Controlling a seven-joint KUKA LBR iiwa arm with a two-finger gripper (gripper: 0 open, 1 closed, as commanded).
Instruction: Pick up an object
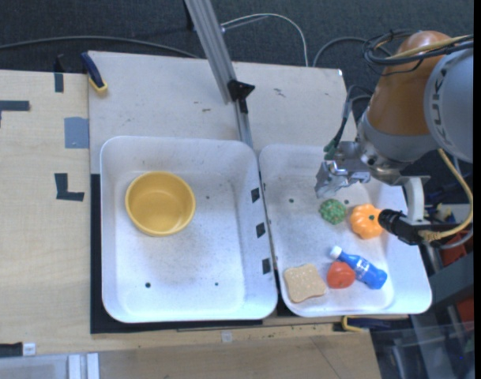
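"KUKA" lettering marks the arm (453,101); pincer (332,181) hovers above the green object (332,210), its opening unclear.

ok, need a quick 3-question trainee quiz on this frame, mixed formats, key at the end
1. True or false: the yellow bowl sits in the same bin as the slice of toast.
2. Multiple choice: which item lies closest to the gripper?
A. the blue bottle
B. the green lumpy item
C. the red item
3. Fill in: the orange item lies in the ____ bin as the camera sees it.

Key
1. False; the bowl is alone in the left bin, the toast is in the right bin.
2. B
3. right
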